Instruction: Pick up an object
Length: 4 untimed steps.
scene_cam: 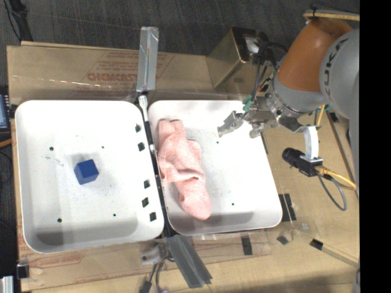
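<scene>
1. Gripper (241, 127): 1 two-finger unit on the grey arm with the orange band, reaching in from the right. It hung over the upper right part of the right bin, near that bin's right wall. Its jaws stood apart, with nothing between them.
2. Right bin (238, 176): 1 shallow white bin, set just beside the left bin along a shared middle edge. It held 1 item.
3. Pink cloth (181, 166): 1 soft, crumpled pink piece, long in shape. It lay in the right bin along the left wall, running from the upper left corner down toward the lower edge, its lower end rounded. It was well apart from the gripper and untouched by it.
4. Left bin (73, 127): 1 shallow white bin with a few small dark specks on its floor. It held 1 item.
5. Blue cube (86, 171): 1 small solid blue block, resting on the floor of the left bin, left of the bin's centre and clear of all walls. It was far from the gripper.
6. Cardboard sheet (79, 66): 1 brown sheet with red printing, lying flat under and behind both bins.
</scene>
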Tool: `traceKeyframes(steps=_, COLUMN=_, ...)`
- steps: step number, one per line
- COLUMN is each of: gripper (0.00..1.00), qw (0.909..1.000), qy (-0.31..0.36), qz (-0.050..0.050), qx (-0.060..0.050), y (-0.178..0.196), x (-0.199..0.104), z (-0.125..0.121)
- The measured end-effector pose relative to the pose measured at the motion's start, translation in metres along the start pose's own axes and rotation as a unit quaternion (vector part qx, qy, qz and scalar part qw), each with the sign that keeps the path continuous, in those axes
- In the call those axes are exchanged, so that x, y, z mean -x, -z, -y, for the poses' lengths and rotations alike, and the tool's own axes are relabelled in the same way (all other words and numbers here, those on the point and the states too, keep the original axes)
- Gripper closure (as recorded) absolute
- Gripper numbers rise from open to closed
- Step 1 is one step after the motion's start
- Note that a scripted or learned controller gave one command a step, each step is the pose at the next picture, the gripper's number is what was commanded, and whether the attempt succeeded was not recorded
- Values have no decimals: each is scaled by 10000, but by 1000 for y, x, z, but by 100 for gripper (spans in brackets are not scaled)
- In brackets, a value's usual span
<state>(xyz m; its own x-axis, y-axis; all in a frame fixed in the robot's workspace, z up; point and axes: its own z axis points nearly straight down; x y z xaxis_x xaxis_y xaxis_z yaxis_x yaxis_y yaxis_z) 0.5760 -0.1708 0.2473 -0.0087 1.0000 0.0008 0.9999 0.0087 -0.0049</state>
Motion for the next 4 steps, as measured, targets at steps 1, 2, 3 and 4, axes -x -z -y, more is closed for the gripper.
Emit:
traceKeyframes(steps=1, gripper=0, qw=9993, qy=371, qz=5, qx=26, y=-154, x=-19, z=-20)
traceKeyframes(steps=2, gripper=0, qw=9954, qy=956, qz=3, qx=4, y=-155, x=-72, z=-20)
traceKeyframes(steps=3, gripper=0, qw=9859, qy=1672, qz=7, qx=21, y=-55, x=-118, z=-10)
traceKeyframes(steps=4, gripper=0, qw=9827, qy=1849, qz=5, qx=29, y=-153, x=-65, z=2)
